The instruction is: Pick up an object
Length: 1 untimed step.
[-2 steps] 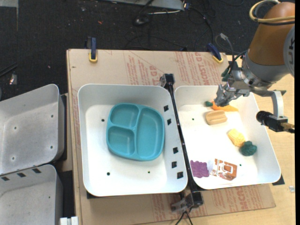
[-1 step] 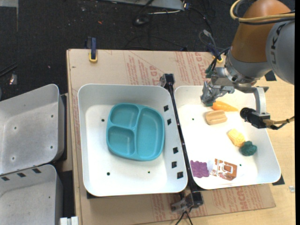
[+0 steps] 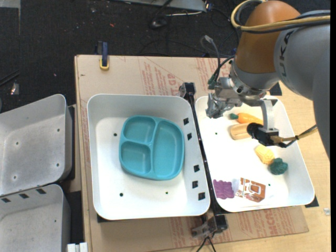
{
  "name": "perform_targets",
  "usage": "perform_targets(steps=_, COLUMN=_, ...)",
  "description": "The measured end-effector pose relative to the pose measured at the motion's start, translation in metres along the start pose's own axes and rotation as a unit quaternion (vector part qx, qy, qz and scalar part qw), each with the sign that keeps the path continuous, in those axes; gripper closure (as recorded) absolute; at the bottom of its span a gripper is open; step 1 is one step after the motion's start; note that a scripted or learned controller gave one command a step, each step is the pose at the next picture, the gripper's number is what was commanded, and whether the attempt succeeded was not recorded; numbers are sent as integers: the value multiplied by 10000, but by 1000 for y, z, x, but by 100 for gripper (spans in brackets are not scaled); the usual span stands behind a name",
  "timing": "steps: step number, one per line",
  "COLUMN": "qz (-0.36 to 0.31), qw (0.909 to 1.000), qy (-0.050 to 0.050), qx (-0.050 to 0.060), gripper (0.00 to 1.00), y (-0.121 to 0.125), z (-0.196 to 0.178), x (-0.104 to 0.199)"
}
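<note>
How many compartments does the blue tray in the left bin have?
3. The tray has two small compartments on its left side, one toward the far edge and one toward the near edge, plus one long compartment along its right side. None look hidden.

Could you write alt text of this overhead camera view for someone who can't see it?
A grey robot arm's gripper hovers over the top-left corner of the right white bin, which holds small toy items. The left white bin holds a teal divided plate.

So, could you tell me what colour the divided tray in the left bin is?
Teal blue; the divided tray shows plainly in the camera view.
</note>
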<state>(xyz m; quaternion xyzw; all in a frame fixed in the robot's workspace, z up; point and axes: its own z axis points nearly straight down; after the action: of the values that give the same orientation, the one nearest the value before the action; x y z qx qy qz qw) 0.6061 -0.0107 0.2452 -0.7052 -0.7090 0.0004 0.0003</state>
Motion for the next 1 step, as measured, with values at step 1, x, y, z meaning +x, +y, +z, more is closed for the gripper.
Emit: perform_targets(steps=1, qz=-6, qw=10000, qy=1, qx=-12, gripper=100, y=5, z=0, x=54)
